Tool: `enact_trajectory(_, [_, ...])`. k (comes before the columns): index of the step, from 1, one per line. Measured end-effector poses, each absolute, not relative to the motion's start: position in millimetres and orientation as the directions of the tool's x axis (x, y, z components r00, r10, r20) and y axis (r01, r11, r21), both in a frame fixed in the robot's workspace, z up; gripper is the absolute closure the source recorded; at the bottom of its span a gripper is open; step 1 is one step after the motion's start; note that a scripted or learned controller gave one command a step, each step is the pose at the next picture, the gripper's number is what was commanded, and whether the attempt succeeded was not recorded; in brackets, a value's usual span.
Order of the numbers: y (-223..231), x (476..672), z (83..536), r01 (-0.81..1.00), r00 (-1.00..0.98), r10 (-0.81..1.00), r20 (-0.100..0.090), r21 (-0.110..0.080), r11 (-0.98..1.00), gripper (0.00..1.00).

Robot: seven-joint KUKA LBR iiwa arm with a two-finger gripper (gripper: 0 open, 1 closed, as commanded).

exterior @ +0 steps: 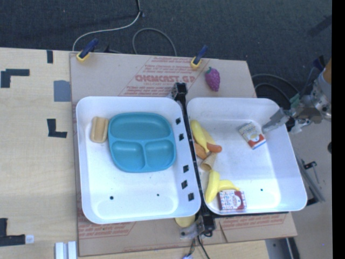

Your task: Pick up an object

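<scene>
My gripper (271, 124) reaches in from the right edge and hangs low over the right bin (280, 171), near its far right corner. Its tip is just right of a small white and red carton (252, 134) lying on the bin floor; I cannot tell whether they touch. Along the bin's left wall lie a yellow banana (197, 133), an orange carrot piece (211, 149) and a second yellow banana (213, 183). A red and white box (232, 200) sits at the front of that bin.
The left bin (129, 198) holds a blue divided plate (143, 142) and a tan bread slice (98, 129). A purple grape bunch (213, 79) lies on the cardboard behind the bins. A black divider (186, 155) runs between the bins.
</scene>
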State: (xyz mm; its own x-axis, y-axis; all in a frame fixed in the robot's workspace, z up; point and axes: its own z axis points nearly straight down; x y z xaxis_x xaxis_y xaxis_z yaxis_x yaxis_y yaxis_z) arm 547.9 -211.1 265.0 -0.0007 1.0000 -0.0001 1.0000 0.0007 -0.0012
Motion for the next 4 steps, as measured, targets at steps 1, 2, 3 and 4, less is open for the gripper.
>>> enact_trajectory(1, [-119.8,511.7,167.1,1.000,-0.007,1.000,0.007,-0.013,0.007,0.00])
enact_trajectory(2, [-71.3,553.7,184.5,1.000,-0.007,1.000,0.000,0.001,0.007,0.00])
enact_trajectory(3, [-97.7,593.2,80.2,1.000,-0.001,1.000,-0.004,0.003,0.001,0.00])
enact_trajectory(4, [-116.7,649.4,85.9,1.000,-0.003,1.000,-0.001,0.004,0.003,0.00])
